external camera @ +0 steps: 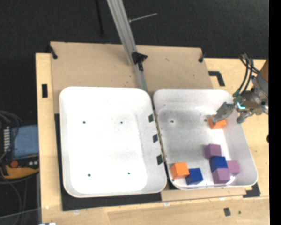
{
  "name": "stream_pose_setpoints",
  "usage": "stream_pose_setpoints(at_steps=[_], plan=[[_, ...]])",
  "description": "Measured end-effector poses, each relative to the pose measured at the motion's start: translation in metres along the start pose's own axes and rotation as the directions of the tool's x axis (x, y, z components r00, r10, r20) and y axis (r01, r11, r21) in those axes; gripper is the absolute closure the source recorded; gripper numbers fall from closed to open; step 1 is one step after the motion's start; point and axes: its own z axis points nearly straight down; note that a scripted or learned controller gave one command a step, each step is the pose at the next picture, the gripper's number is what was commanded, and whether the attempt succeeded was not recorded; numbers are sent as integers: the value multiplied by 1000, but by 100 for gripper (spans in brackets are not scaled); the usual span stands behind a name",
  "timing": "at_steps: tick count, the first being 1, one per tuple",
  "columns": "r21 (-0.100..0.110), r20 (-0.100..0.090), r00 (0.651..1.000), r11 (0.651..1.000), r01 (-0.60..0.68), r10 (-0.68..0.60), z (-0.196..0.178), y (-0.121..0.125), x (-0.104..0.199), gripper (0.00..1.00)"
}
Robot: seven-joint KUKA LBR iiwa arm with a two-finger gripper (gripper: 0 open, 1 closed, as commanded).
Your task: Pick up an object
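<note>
- My arm (pixel 261 78) enters from the right edge of the camera view, over the upper right corner of the right bin (pixel 187 102); only the wrist end shows, with a patch of orange band at the frame edge.
- My gripper (pixel 231 112) hangs over the bin's upper right area, tilted, with cables looping above it.
- My fingers (pixel 223 109) stand spread wide: one grey finger reaches down and left toward the bin floor, the other sits to the right near the bin's rim.
- A small orange block (pixel 218 123) lies on the bin floor just under the tip of the left finger. I cannot tell whether the tip touches it. The block is not between my fingers.
- Other contents of the right bin sit in its lower part, well apart from the gripper: a larger orange block (pixel 180 169) touching a blue block (pixel 195 176) near the lower left corner.
- To the right of those is a cluster: purple block (pixel 213 151) on top, second blue block (pixel 218 163) below it, then a purple block at the bottom (pixel 221 175) and a lighter purple block (pixel 233 167) beside it.
- The left bin (pixel 107 139) lies beside the right bin, the two touching along their shared edge.
- Both bins rest on the counter (pixel 178 55), which is light wood coloured.
- A grey metal pole (pixel 124 27) slants from the top of the frame down to the junction of the bins.
</note>
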Motion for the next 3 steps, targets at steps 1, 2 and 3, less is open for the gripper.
stream_pose_setpoints(at_steps=[1,2,3], plan=[[-4,1,1000,1000,0,0,-2,1,0,0],[2,1,1000,1000,-3,3,58,6,4,0],[2,1,1000,1000,-4,4,117,2,11,0]])
